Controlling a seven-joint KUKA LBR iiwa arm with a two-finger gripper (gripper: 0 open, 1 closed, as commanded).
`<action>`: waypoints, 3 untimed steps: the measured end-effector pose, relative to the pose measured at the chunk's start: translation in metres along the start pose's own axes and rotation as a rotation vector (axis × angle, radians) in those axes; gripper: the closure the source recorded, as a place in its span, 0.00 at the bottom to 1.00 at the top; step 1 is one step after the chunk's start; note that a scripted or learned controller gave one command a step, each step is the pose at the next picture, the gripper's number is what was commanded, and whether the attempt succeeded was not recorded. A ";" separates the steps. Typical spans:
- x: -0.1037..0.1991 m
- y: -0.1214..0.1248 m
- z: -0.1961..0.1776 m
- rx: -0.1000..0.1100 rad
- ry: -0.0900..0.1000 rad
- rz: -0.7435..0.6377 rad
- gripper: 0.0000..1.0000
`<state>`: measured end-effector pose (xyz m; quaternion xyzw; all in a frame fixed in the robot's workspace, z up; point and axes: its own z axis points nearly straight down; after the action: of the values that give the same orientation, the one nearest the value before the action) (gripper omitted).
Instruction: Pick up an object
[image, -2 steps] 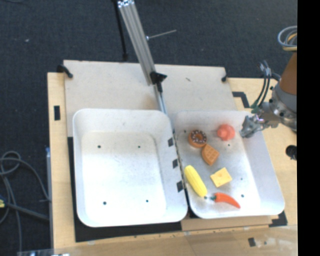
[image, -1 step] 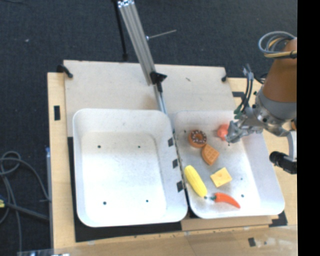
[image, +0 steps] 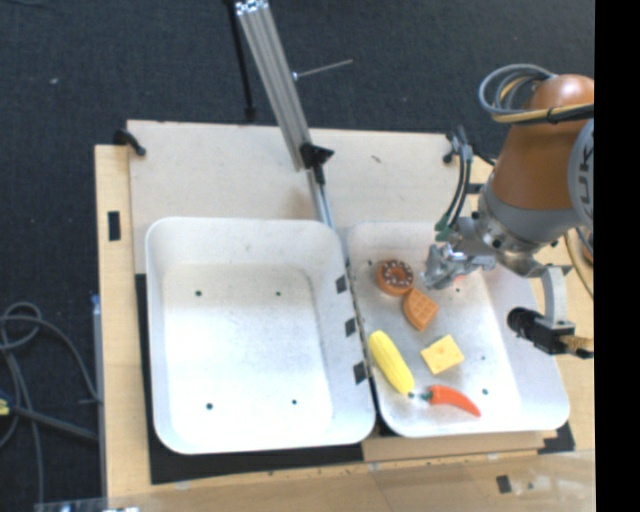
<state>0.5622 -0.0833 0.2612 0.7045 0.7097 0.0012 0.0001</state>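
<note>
Above the waffle (image: 420, 310), the end effector (image: 443, 268)

Doughnut (image: 394, 277), waffle (image: 420, 309), cheese (image: 442, 355), corn (image: 391, 362), carrot (image: 453, 399) in right bin (image: 520, 385)

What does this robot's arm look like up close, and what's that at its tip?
The arm is bulky and rounded, mostly orange here with grey sections. Thin grey cables loop over its top, and another runs down its side. At its tip sits a small silvery metal gripper.

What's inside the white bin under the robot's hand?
The right bin holds a doughnut, waffle, corn cob, cheese wedge and carrot. The gripper covers its far corner.
</note>
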 end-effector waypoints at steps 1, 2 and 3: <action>0.049 0.008 0.001 0.000 -0.001 0.000 1.00; 0.099 0.005 -0.004 -0.001 0.000 -0.001 1.00; 0.154 -0.006 0.000 0.002 0.000 -0.001 1.00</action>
<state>0.5550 0.0703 0.2613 0.7043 0.7099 0.0004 -0.0005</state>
